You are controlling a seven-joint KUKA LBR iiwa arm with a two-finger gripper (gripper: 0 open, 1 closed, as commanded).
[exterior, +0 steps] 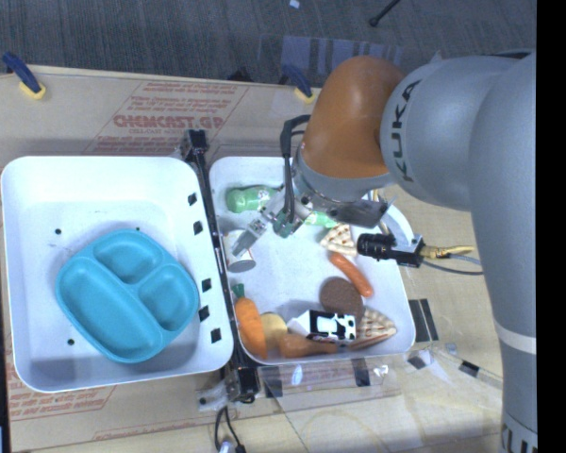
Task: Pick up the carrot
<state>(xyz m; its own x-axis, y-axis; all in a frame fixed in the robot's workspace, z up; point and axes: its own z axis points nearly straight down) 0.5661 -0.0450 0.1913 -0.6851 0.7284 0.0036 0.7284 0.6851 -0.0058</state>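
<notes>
The carrot (249, 326) is an orange, stubby piece lying against the left wall of the right bin (292, 267), near its front corner. My gripper (244, 243) hangs over the left part of the same bin, pointing down and left. It is some way behind the carrot and apart from it. The grey arm with its orange band (351, 116) covers the bin's back right part. Nothing shows in the gripper's grasp.
Around the carrot lie a yellowish piece (274, 327), an orange-brown stick (307, 347), a black-and-white block (332, 326), a brown disc (341, 295), a pizza slice (377, 327) and a sausage (350, 273). A green item (248, 198) sits at the back. A blue divided plate (124, 293) fills the left bin.
</notes>
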